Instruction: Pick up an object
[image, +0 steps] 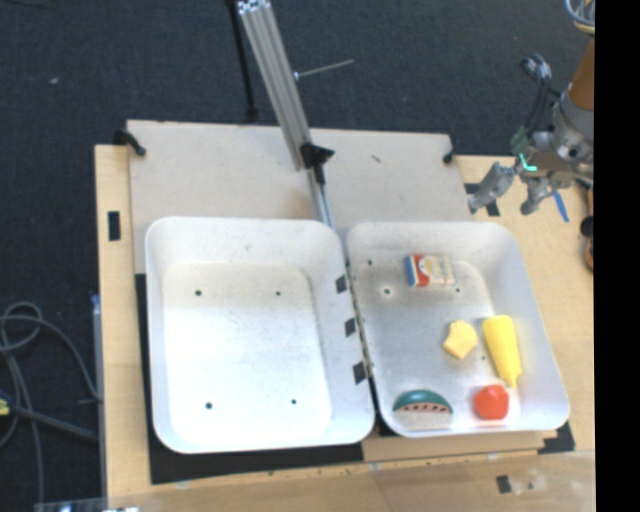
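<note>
The right bin (386, 320) holds several objects. A small red, white and blue box (429, 270) lies near its back. A pale yellow chunk (460, 340) and a long yellow piece (502, 348) sit side by side toward the right. A red ball (490, 402) and a green-rimmed watermelon slice (422, 405) rest along the front wall. My gripper (512, 195) hangs above the bench behind the right bin's back right corner, well away from all the objects. Its fingers stand spread open with nothing between them.
The left bin (240, 330) sits beside the right one, their walls touching in the middle. A slanted metal rail (280, 90) rises from behind the bins. Cables (30, 340) lie on the floor at the left.
</note>
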